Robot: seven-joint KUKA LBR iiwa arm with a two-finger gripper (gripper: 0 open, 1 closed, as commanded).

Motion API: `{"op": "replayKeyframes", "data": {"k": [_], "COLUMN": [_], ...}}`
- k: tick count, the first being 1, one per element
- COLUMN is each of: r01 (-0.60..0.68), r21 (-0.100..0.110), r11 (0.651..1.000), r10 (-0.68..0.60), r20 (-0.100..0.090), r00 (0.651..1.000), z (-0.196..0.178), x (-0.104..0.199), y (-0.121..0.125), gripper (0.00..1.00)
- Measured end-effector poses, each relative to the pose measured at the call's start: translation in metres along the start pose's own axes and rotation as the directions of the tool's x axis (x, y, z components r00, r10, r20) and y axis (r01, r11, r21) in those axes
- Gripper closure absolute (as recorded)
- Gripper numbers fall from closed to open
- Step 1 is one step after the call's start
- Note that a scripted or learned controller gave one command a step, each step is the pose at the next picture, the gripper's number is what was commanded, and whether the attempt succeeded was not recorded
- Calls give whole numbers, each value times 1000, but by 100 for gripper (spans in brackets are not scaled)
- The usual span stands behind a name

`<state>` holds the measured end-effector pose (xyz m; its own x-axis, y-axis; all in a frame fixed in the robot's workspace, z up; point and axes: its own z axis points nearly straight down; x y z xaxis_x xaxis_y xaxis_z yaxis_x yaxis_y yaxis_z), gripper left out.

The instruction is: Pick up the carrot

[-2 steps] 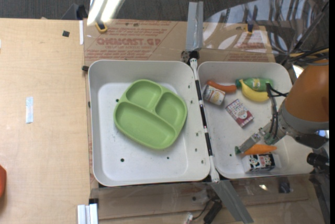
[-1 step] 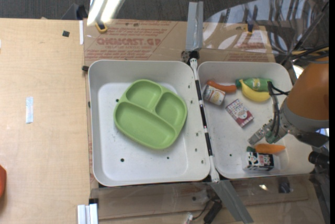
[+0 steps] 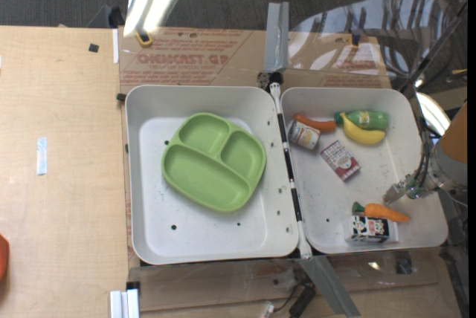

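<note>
The carrot (image 3: pixel 385 212), orange with a green top at its left end, lies near the front of the right bin (image 3: pixel 327 235), just above a black-and-white carton (image 3: pixel 370 229). My gripper (image 3: pixel 401 192) reaches in from the right edge and hangs just above and to the right of the carrot, close to its thick end. Nothing is seen held in it. A second orange, carrot-like piece (image 3: pixel 316 122) lies at the back of the same bin beside a small can (image 3: pixel 303 134).
The right bin also holds a green bottle (image 3: pixel 364 118), a banana (image 3: pixel 363 134) and a pink box (image 3: pixel 340 160). A green divided plate (image 3: pixel 214 160) sits in the left bin (image 3: pixel 149 235). The bin's right wall (image 3: pixel 431 183) is close to the gripper.
</note>
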<state>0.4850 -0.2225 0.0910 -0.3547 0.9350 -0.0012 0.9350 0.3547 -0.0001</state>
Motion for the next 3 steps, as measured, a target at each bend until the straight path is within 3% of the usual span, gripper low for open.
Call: {"op": "replayKeyframes", "data": {"k": [1, 2, 3], "r01": [97, -23, -23], "r21": [-2, 3, 3], "r11": [995, 1000, 1000], "r10": [-97, 23, 23], "r20": [0, -1, -1], "r00": [995, 1000, 1000], "z": [-1, -100, -100], "x": [78, 181, 181], "y": [22, 60, 60], "gripper": [100, 100, 0]}}
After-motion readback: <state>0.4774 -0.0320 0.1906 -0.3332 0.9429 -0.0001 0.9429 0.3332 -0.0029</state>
